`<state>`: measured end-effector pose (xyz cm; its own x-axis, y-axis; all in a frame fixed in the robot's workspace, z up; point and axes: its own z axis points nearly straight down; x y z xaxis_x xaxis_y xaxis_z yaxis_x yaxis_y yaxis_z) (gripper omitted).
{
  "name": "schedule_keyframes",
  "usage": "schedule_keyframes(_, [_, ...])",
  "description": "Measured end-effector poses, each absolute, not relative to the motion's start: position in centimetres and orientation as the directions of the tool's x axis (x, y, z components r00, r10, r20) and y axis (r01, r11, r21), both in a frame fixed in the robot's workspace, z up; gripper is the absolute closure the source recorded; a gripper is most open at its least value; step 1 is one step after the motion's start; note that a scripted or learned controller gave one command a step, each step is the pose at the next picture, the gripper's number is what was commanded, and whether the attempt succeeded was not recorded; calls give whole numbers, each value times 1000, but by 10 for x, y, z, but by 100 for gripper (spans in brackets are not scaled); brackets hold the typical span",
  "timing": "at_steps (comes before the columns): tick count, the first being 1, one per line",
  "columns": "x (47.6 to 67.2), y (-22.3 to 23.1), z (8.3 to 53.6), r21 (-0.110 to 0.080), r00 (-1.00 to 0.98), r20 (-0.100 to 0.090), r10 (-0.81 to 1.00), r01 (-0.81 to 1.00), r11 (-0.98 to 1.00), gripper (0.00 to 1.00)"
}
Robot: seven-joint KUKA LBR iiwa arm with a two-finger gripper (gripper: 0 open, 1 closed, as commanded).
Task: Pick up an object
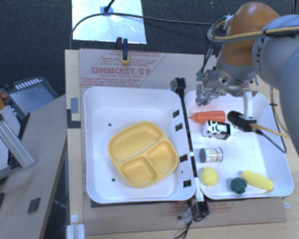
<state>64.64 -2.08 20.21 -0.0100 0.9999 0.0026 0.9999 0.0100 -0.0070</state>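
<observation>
Behind both bins, the cardboard sheet [120, 69] reads "CHEMCAST G9".

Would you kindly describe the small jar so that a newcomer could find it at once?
Look in the right bin, along its left wall near the divider. The jar lies on its side there, below the carrot and above the lemon. It alone is clear-bodied with a grey lid.

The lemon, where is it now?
The lemon lies in the right bin, near its front left corner, just below the small jar and left of the green broccoli.
</observation>
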Motion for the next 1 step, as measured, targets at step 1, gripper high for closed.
schedule_keyframes(1, [632, 30, 193, -7, -10, 1, 1000, 1000, 10, 100])
